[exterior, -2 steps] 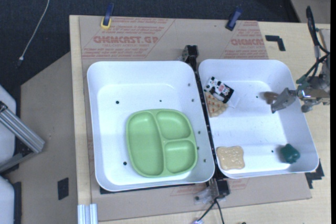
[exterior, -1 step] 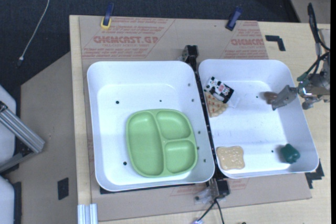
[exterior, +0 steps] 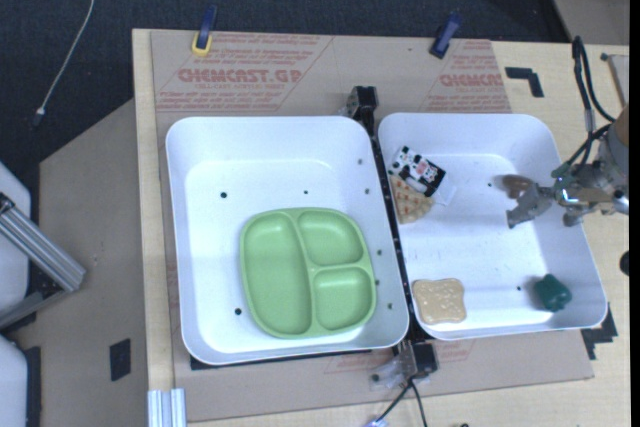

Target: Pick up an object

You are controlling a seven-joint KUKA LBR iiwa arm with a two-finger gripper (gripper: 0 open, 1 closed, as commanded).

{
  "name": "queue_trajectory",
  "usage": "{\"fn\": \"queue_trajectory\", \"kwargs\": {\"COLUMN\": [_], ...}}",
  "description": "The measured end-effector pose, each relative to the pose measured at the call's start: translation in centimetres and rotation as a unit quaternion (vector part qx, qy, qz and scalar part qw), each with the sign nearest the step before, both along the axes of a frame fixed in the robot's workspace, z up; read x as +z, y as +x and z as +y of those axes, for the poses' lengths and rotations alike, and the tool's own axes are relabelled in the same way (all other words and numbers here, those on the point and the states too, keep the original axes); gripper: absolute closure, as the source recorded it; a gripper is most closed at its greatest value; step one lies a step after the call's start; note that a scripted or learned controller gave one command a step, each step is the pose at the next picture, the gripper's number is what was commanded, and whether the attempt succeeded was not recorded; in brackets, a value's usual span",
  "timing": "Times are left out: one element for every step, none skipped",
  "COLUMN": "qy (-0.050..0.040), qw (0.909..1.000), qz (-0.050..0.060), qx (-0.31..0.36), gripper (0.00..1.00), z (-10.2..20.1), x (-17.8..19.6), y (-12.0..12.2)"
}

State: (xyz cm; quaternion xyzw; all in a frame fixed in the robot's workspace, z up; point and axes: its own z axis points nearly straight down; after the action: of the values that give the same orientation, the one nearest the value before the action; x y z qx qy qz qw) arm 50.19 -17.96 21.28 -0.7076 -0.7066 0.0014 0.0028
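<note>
Two white bins are sitting side by side on the bench, their inner walls nearly touching. In the left bin (exterior: 200,215) a green tray (exterior: 305,270) with three compartments is lying toward the front, leaving bare floor behind it and along the left wall. The right bin (exterior: 470,127) is holding the loose things: a black-and-white packet (exterior: 418,171) is lying against the left wall on top of a tan waffle (exterior: 411,202), a toast slice (exterior: 439,300) is resting close to the front wall, and a green block (exterior: 551,293) is sitting in the front right corner near the rim. The middle of this bin's floor is lying open. The gripper (exterior: 517,200) is reaching in over the right rim, its two fingers spread apart with nothing between them, hovering over bare floor well apart from every object. The arm behind it is running off the right edge, so little beyond the wrist is showing. The packet's print is looking too small to read.
</note>
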Motion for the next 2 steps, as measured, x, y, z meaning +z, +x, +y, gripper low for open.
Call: {"fn": "queue_trajectory", "kwargs": {"qy": [-0.0004, 0.0004], "qw": [1.0, 1.0], "qz": [-0.001, 0.0], "qx": [0.001, 0.0], "gripper": [0.0, 0.0], "z": [0.4, 0.5], "x": [-6.0, -10.4], "y": [0.0, -0.4]}}
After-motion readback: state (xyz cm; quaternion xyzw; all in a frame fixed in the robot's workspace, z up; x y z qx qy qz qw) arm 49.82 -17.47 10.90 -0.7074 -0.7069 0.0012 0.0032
